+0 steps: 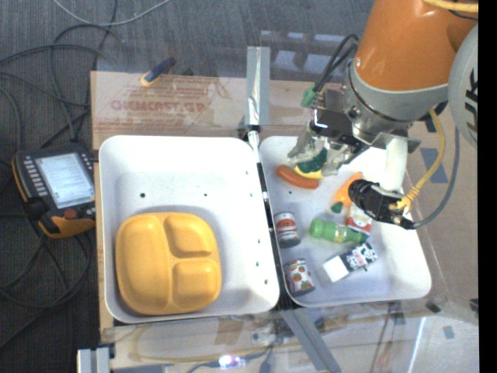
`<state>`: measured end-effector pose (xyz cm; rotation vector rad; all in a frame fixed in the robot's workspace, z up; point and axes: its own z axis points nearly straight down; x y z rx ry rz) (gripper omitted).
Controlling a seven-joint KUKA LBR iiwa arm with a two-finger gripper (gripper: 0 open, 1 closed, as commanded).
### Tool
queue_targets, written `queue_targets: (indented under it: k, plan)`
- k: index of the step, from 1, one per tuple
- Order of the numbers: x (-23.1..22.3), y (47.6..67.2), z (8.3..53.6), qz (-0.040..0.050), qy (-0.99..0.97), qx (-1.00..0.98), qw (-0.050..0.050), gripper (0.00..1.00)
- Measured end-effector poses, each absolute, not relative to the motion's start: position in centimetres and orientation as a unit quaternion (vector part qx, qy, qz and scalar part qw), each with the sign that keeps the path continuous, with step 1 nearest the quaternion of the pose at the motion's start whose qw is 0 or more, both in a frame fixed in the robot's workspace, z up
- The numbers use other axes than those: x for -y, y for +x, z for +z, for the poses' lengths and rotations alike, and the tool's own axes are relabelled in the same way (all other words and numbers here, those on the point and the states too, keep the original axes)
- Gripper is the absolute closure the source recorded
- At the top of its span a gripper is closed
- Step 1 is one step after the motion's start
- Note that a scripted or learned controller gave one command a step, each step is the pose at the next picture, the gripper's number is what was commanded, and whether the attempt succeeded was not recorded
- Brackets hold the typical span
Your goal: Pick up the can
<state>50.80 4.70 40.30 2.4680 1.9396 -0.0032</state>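
Currently your claw (pixel 317 155) hangs over far end of right white plastic bin (pixel 404 286), low above orange carrot-shaped toy (pixel 299 177); finger spread: cannot tell. Small cylindrical metal can with red label (pixel 286 228) lies nearer camera than claw, beside bin wall. Second similar can (pixel 299 276) farther still. Smooth round sides likely roll if nudged.

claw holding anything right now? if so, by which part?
Cannot be told. The claw is down in the right bin over a green thing and an orange thing. Both cans lie apart, untouched.
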Motion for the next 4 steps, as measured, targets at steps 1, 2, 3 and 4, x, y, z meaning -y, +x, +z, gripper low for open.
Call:
queue_targets:
  k: [1, 2, 3, 4]
  plan:
    - [-0.4, 53.2, 41.6, -0.0012, 0.663, -0.748, 0.001, 1.0]
    - [-1.4, 48.4, 30.0, -0.0014, 0.617, -0.787, -0.001, 1.0]
    - [-7.5, 48.4, 23.1, -0.001, 0.565, -0.825, -0.002, 1.0]
    - [-7.5, 48.4, 23.1, -0.0011, 0.565, -0.825, -0.002, 0.0]
